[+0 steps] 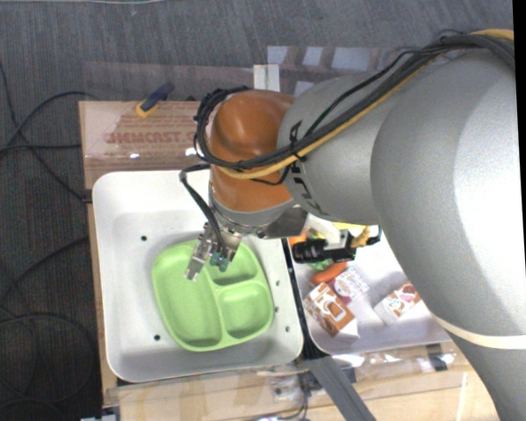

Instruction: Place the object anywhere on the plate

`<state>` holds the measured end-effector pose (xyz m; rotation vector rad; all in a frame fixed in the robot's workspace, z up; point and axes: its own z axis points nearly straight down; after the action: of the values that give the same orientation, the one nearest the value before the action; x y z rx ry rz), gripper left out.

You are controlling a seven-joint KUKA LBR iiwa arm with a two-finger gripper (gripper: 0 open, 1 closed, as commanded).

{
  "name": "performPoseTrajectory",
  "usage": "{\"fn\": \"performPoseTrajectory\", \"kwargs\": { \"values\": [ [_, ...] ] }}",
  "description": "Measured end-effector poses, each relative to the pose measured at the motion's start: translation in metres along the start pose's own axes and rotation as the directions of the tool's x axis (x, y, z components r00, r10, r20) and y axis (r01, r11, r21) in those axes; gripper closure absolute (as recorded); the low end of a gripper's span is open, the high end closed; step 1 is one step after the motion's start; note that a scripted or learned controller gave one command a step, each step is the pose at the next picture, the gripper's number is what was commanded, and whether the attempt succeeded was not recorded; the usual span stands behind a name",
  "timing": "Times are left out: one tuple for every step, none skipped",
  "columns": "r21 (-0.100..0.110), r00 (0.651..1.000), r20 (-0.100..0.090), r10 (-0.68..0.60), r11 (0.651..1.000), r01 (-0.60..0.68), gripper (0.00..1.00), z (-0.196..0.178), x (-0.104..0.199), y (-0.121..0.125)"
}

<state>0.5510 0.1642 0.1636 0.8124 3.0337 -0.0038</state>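
Note:
A light green divided plate [216, 296] lies in the left white bin [125, 256]. My gripper [213, 258] hangs low over the plate's upper edge, reaching down from the orange-banded wrist [247, 149]. A small dark teal object [221, 263] sits between the fingertips, just above the plate's top compartment. The gripper looks shut on it. The object is tiny and partly hidden by the fingers.
The right bin [375, 336] holds several things: an orange item [329, 271], small red-and-white cartons [332, 305] and another pack [396, 304]. The big grey arm covers most of that bin. A cardboard box [140, 132] lies behind the left bin.

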Motion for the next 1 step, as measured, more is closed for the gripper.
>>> {"fn": "performPoseTrajectory", "kwargs": {
  "values": [
    [0.0, 1.0, 0.0, 0.0, 1.0, 0.0, 0.0, 0.0001, 0.0001, 0.0]
  ]
}}
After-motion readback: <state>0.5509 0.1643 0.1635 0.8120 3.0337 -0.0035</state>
